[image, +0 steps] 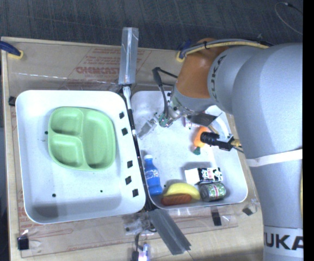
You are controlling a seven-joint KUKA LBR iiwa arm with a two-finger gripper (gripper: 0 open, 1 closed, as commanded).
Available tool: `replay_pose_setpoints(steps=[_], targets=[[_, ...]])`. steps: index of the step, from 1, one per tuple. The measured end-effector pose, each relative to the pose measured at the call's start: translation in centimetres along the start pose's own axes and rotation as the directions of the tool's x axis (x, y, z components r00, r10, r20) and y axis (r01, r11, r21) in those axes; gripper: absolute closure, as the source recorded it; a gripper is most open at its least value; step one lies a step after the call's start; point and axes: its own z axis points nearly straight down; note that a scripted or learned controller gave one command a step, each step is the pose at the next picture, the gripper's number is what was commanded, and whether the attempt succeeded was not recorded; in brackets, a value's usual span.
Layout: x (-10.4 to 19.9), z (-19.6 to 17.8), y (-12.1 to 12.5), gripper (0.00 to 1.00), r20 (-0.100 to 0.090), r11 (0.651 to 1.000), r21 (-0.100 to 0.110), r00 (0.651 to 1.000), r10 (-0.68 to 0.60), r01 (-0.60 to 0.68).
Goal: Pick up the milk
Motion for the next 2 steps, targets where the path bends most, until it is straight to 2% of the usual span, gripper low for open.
replay_pose_setpoints(steps=[1, 2], targets=[[-3.47, -10.2, -8.31, 0.0, -0.002, 1.0, -0.001, 1.0, 0.016, -0.016], [-3.51, -11.03, -8.24, 1.0, -0.003, 1.0, 0.0, 1.0, 0.013, -0.013]])
